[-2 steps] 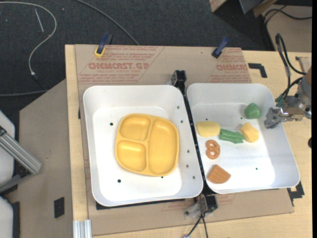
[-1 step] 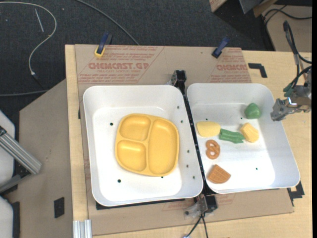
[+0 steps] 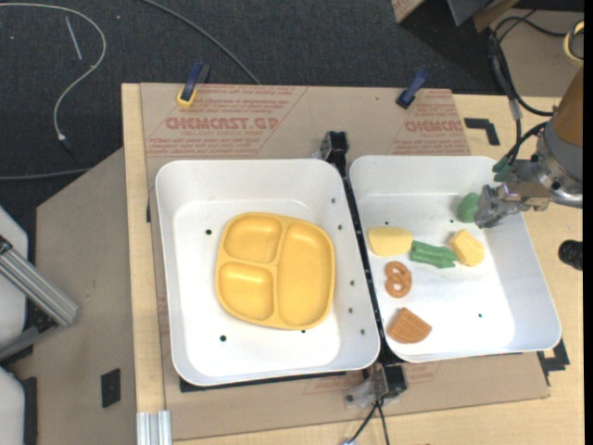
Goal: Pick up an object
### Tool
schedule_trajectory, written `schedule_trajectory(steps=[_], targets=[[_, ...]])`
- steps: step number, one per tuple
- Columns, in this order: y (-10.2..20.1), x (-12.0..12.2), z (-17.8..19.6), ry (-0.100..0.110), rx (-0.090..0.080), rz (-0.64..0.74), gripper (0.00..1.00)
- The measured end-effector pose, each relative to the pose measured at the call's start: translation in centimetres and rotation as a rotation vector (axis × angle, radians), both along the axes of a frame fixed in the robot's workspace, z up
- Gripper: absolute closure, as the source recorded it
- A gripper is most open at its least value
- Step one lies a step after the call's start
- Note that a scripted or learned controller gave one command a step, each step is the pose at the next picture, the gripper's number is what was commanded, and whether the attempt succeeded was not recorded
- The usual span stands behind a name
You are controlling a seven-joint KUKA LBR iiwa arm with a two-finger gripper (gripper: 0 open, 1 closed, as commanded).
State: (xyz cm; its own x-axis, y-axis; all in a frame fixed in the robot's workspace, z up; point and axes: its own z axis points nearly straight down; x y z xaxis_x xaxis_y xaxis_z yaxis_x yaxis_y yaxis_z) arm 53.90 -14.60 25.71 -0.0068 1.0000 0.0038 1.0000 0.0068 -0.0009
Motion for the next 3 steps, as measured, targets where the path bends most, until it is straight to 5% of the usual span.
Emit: schedule_trajectory(steps=[3], targets=[[16.8,3.3,-2.1,-0.001,-0.002,-0.001,1.00]])
